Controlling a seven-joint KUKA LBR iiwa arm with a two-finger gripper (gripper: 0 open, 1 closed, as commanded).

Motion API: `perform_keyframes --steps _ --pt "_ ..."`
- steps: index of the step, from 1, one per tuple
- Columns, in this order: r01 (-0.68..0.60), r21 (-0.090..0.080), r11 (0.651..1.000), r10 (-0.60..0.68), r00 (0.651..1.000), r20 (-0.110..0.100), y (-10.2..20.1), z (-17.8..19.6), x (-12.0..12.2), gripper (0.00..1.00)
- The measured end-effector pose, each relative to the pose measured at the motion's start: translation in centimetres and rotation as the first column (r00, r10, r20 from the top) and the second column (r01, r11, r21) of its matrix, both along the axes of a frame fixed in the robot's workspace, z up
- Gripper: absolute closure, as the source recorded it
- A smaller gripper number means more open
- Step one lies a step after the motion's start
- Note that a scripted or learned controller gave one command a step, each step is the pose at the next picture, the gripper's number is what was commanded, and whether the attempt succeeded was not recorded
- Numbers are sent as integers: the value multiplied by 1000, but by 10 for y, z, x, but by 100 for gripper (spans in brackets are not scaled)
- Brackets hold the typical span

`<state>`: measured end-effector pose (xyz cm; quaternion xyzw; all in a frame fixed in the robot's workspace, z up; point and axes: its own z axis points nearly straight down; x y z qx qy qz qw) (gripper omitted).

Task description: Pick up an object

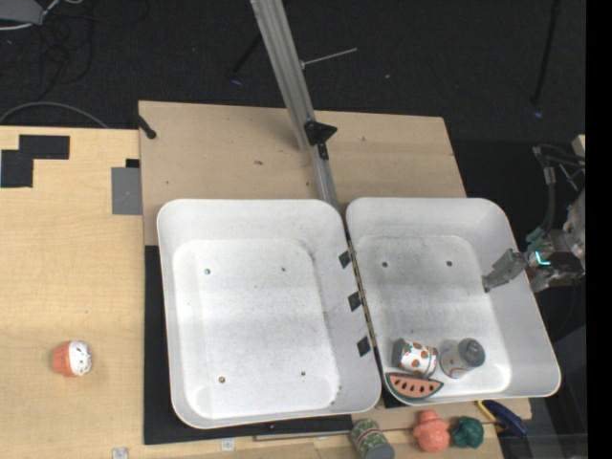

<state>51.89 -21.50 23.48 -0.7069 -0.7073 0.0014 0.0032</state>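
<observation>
While nothing looks grabbed yet, the arm is barely poking in at the right edge, with the gripper (505, 272) hovering over the right rim of the right bin (430, 228), roughly mid-way along that side. It's a dark grey wedge at this angle, and honestly I can't tell how far apart it is set; nothing seems to be in it as far as I can make out. So my read is the pick hasn't started: the reach, the descent and the grab are all left to do. The candidates sit bunched in the near part of the right bin: a small white cup with red spots (417, 357), a grey round can (464, 355) just to its right, and a watermelon slice (414, 386) hanging on the near rim. The cup and the can are too squat and blurry to say which way they point. The slice is the one with a clear long axis, running left to right along the near rim, curved edge toward the near side. The left bin (249, 314) has no pieces I can spot. A few strays lie outside on the table (57, 256): an orange and white ball (72, 359) far left, plus an orange toy (430, 431) and a green toy (468, 432) near the bottom edge.
</observation>
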Motion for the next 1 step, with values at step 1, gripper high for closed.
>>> perform_keyframes --steps 1 --pt "1 -1 1000 -1 1000 4 0 2 1 0"
